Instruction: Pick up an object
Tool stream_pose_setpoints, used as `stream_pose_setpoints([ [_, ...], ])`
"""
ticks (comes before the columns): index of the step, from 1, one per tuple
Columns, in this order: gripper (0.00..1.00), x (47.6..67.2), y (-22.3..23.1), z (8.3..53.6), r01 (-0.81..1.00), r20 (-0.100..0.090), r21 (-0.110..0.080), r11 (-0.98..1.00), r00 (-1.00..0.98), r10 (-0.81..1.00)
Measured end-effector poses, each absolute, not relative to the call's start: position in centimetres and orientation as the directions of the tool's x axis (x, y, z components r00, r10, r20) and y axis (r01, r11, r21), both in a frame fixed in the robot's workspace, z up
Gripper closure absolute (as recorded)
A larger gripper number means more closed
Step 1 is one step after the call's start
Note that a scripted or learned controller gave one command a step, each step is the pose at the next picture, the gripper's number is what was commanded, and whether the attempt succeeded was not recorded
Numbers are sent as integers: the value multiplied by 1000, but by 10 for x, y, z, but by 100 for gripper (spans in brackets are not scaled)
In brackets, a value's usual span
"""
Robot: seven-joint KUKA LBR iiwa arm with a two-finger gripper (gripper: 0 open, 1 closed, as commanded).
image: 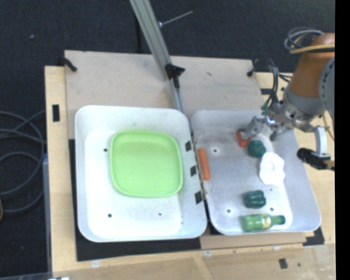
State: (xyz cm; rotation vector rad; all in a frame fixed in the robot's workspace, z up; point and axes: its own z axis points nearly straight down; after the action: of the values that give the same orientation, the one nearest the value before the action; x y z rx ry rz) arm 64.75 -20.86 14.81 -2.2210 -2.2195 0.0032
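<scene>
The claw (261, 127) sits low over the far part of the right bin (221, 214), reached in from the right. Its fingers are too small and cluttered to read, so whether it is open or closed cannot be told, and nothing is visibly held.

Candidate objects, all in the right bin:
- A small red-orange piece (242, 137) just left of the claw, touching or nearly touching it.
- A dark green round object (256, 149) just near of the claw. Probably light and rigid; its curved surface may roll out of a pinch, so grip across its widest part.
- A white lump (272, 168), likely soft and compressible; take it at the middle.
- A green pepper-shaped object (254, 199) farther toward the near side.
- A green bottle (261, 220) lying on its side by the near rim; grip across the body, not along it.
- An orange carrot-shaped piece (204, 163) along the left wall, hard to reach with fingers beside the rim.

The left bin (90, 214) holds a green plate (146, 163). Open floor lies in the middle of the right bin. A slanted metal post (154, 34) rises from the bench (122, 74) on the far side, between the bins; keep lifts clear of it.
</scene>
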Motion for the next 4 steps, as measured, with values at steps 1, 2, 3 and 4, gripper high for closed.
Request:
stream_pose_setpoints([
  [1, 0, 647, -209, 98, 1000, 0, -3, 0, 0, 1000],
  [2, 100, 648, -210, 112, 1000, -2, 2, 0, 0, 1000],
  [3, 100, 651, -207, 175, 1000, -1, 6, 0, 0, 1000],
  [4, 100, 648, -211, 220, 1000, -1, 5, 0, 0, 1000],
])
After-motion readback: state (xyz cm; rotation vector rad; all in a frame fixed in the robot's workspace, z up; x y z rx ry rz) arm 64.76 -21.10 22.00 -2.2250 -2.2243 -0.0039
